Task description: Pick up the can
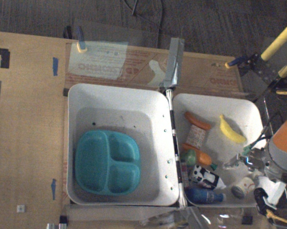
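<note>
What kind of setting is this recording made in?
Most likely a robotics lab test bench, not a home or shop. Two white bins sit side by side on a taped plywood bench, one holding a teal divided plate, the other small toy groceries like a banana.

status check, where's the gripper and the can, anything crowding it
Gripper over right bin, right side, nothing seen between its fingers. Can lies left in that bin, untouched. Banana and carrot close by.
</note>
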Controlling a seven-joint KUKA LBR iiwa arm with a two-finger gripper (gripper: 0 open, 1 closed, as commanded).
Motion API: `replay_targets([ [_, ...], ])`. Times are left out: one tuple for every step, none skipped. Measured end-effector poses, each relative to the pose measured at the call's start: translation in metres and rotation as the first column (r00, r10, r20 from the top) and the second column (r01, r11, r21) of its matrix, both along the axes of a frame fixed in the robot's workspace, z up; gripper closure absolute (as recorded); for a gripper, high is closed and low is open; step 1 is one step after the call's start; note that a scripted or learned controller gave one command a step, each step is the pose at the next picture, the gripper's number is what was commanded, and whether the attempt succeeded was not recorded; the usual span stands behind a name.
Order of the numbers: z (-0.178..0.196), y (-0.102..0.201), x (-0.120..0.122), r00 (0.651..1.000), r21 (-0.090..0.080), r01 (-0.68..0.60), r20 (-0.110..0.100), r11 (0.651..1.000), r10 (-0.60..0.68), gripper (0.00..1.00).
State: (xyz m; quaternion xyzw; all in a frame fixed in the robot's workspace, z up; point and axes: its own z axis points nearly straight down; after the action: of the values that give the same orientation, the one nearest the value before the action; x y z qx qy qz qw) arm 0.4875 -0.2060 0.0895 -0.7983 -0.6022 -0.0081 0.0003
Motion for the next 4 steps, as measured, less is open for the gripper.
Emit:
replay_targets([
  [0.000,0.001,-0.002,0.999,-0.006,-0.053,-0.003,0.999,0.053,0.00],
  [-0.001,0.014,0.049,1.000,-0.011,0.004,-0.011,1.000,-0.004,0.00],
  [-0.001,0.002,0.081,0.998,0.004,0.069,-0.012,0.998,-0.069,0.00],
  [-0.003,0.011,0.133,1.000,-0.013,-0.011,-0.009,1.000,0.011,0.00],
])
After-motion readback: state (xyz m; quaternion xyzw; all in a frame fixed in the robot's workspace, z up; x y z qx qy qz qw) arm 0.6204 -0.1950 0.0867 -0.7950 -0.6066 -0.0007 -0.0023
